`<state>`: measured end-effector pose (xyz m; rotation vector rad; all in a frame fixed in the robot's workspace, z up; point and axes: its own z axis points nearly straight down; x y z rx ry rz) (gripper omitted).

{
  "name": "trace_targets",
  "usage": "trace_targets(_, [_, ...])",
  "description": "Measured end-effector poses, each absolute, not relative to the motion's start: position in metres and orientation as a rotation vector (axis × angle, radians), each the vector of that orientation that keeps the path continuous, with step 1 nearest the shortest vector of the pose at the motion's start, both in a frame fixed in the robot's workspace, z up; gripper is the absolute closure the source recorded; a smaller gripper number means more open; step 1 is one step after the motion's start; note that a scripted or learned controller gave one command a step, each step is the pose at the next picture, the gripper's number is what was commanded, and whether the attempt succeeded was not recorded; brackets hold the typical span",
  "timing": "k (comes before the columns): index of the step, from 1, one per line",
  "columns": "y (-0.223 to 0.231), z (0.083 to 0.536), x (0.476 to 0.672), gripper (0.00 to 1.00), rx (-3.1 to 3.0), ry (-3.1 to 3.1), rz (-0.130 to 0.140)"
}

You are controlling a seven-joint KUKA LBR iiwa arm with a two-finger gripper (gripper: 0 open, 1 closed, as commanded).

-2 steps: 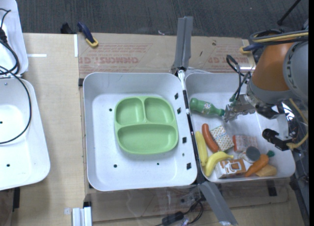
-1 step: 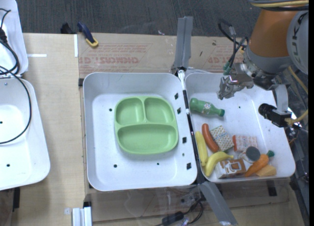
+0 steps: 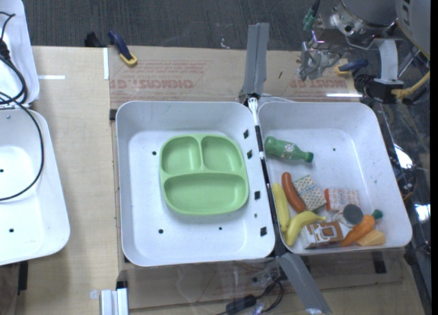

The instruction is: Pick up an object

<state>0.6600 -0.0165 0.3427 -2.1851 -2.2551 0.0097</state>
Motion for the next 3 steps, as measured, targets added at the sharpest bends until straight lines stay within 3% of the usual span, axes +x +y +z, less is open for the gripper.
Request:
trace_targets(1, [-0.075,0.228,0.610,1.00,-2.285,-2.150,0.012])
trace_targets(2, [-0.038,0.320,0.600,1.00,-2.398,-2.027,0.011])
trace_targets(3, [0.003,0.257,0.583,1.00,-2.446,-1.966,0.014])
